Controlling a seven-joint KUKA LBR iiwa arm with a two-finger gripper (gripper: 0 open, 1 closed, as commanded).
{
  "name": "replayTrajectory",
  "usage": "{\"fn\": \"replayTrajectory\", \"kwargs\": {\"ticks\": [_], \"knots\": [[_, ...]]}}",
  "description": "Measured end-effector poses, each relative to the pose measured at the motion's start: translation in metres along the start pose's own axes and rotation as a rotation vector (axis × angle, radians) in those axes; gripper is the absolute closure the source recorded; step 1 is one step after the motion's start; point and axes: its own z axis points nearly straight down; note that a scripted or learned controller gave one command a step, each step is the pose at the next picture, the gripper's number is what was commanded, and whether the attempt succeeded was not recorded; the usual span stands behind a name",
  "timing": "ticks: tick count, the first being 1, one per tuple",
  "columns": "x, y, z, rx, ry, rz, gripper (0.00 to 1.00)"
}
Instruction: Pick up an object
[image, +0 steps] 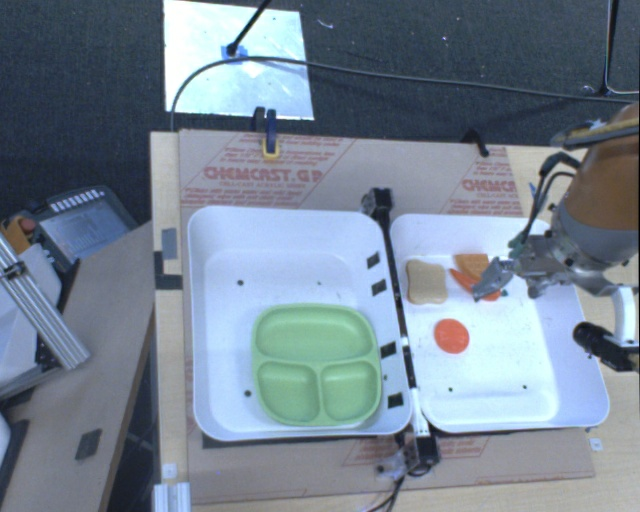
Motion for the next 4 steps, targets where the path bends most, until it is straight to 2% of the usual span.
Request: {"fn": "replayTrajectory", "kwargs": {"ticks": [1, 3, 4], "knots": [[0.0, 0.003, -0.006, -0.012, -0.002, -0.003, 0.0], [-0.007, 0.006, 0.115, -0.008, -0.001, 0.0, 0.0], [-0.008, 0.007, 0.134, -0.013, -0.002, 0.0, 0.0]]}}
